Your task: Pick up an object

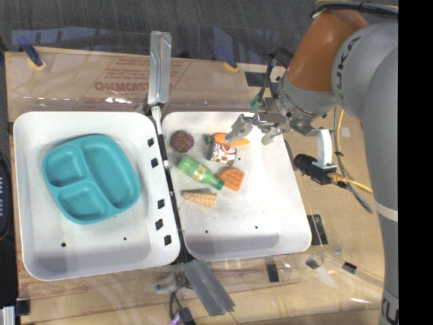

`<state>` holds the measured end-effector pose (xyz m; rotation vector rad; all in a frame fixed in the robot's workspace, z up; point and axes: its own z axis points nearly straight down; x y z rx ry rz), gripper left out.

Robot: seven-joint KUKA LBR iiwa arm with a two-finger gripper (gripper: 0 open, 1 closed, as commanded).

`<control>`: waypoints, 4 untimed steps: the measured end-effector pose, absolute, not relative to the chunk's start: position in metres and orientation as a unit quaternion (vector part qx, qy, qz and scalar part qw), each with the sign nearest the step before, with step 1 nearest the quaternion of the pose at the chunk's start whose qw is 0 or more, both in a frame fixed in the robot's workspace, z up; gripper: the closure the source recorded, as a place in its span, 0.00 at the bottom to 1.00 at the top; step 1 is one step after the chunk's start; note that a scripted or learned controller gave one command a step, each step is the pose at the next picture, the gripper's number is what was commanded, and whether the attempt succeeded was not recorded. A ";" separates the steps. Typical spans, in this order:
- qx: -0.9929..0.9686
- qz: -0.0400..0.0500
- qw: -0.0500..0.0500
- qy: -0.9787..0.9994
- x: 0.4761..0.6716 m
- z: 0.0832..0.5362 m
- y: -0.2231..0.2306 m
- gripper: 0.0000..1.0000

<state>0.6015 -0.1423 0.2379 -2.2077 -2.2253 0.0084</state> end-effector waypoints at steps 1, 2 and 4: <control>-0.676 0.002 0.002 -0.737 0.614 0.089 -0.120 0.00; -0.663 0.001 0.002 -0.749 0.563 0.090 -0.157 0.00; -0.796 0.000 0.002 -0.605 0.529 0.091 -0.171 1.00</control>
